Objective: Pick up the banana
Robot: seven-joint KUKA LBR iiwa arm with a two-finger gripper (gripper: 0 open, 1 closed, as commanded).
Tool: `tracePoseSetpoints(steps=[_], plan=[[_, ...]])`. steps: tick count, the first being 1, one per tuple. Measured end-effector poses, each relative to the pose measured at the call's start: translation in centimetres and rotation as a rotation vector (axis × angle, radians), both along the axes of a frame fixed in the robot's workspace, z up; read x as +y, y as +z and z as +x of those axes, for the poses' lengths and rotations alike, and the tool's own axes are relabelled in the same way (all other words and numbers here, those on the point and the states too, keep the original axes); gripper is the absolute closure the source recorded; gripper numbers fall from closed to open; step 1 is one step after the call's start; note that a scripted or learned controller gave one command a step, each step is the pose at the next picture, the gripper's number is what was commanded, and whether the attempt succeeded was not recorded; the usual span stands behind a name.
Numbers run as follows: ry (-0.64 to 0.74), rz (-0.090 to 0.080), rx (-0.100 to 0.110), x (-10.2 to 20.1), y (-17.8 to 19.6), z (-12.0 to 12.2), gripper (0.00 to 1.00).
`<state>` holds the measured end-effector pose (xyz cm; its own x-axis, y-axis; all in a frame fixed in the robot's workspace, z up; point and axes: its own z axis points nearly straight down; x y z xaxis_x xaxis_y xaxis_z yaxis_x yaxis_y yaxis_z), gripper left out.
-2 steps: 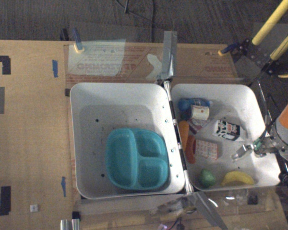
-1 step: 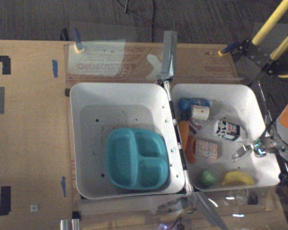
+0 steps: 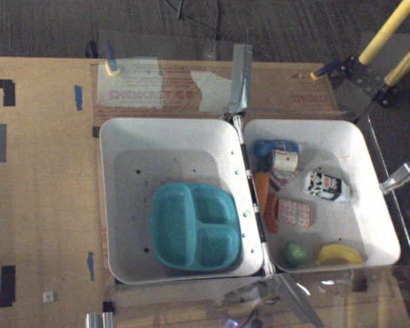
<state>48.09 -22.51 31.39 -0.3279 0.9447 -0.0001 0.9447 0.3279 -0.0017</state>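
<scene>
Presently, the brown board bench is carrying two shallow white bins side by side. The left-hand white bin is holding a teal plastic tray with three compartments, which is lying toward that bin's near right corner, close to the right wall.

The right-hand white bin is holding the smaller goods. An orange, carrot-shaped piece is lying along its left wall, with a blue rounded object above it near the far left corner. A small white cylinder with a tan label is sitting just beside the blue object. A flat red-and-white patterned packet is lying near the middle, and a black-and-white printed carton is lying to its right. A green round fruit is resting against the near edge. The yellow banana is lying just right of it, along the same near edge, toward the near right corner, nothing gripping it.

Whether the gripper is standing wide or narrow cannot be told.
</scene>
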Motion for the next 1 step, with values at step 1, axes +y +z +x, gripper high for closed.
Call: tracePoseSetpoints(steps=[1], plan=[[-0.084, 0.003, 0.004, 0.24, -15.75, -0.10, 0.00]])
